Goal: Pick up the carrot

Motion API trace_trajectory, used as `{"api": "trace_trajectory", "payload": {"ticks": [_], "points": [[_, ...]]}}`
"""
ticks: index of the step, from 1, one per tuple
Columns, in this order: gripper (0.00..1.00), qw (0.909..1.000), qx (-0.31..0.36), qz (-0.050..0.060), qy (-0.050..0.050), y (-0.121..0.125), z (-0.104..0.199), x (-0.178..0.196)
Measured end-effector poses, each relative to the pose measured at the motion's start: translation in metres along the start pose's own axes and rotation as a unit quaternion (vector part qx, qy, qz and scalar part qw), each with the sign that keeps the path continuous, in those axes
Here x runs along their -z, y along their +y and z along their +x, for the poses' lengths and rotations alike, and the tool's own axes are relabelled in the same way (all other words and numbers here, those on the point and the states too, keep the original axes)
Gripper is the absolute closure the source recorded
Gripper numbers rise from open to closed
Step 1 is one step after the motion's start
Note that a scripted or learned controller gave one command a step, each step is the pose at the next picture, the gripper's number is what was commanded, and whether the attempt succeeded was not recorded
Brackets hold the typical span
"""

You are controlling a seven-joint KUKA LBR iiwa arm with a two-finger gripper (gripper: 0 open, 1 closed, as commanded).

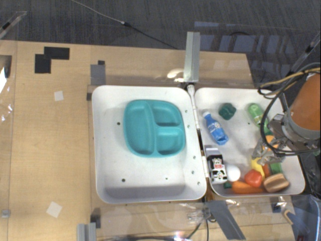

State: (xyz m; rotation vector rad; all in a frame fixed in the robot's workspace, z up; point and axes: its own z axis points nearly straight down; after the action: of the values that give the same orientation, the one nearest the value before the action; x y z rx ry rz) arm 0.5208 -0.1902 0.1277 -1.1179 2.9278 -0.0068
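The carrot (pixel 242 187) is an orange stick with a dark green stub at its left end. It lies flat along the front wall of the right bin (pixel 235 102). My gripper (pixel 267 153) hangs over the right side of that bin, up and to the right of the carrot and apart from it. It sits just above a yellow item (pixel 257 165). The wrist and cables cover its tip.
Around the carrot are a red tomato-like piece (pixel 254 178), a brown bun (pixel 276 183), a white egg (pixel 233 173) and a small black-and-white box (pixel 216 165). A blue bottle (pixel 215 128) and two green items lie further back. The left bin (pixel 108 149) holds a teal divided plate (pixel 153 127).
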Motion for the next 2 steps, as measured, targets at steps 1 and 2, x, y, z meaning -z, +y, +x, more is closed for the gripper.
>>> {"api": "trace_trajectory", "payload": {"ticks": [1, 2], "points": [[1.00, 0.9873, -0.159, 0.000, -0.002, -0.023, -0.009, -0.032], [1.00, 0.9598, -0.281, -0.001, -0.001, 0.036, -0.037, -0.007]]}}
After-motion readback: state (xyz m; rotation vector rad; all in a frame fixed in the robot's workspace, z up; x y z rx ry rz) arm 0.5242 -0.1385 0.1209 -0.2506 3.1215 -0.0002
